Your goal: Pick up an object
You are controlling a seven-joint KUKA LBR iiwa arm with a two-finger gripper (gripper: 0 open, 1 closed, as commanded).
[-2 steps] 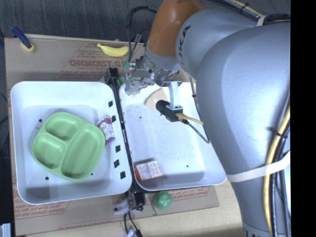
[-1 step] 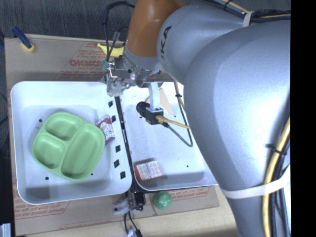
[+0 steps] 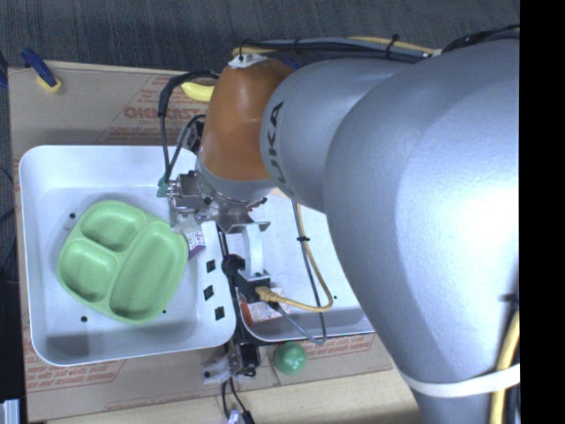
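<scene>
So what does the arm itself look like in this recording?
A bulky, rounded grey arm with an orange band above the wrist and dark lettering where orange meets grey. Black and yellow cables trail along it to the metal gripper assembly.

A pale green divided plate (image 3: pixel 122 259) lies flat in my left bin (image 3: pixel 35 237), face up, its three compartments showing. It sits toward the middle of the bin floor, its right edge near the bin's right wall. A small green ball (image 3: pixel 289 358) rests on the bench (image 3: pixel 106 104) just outside my bins' near edge.
</scene>
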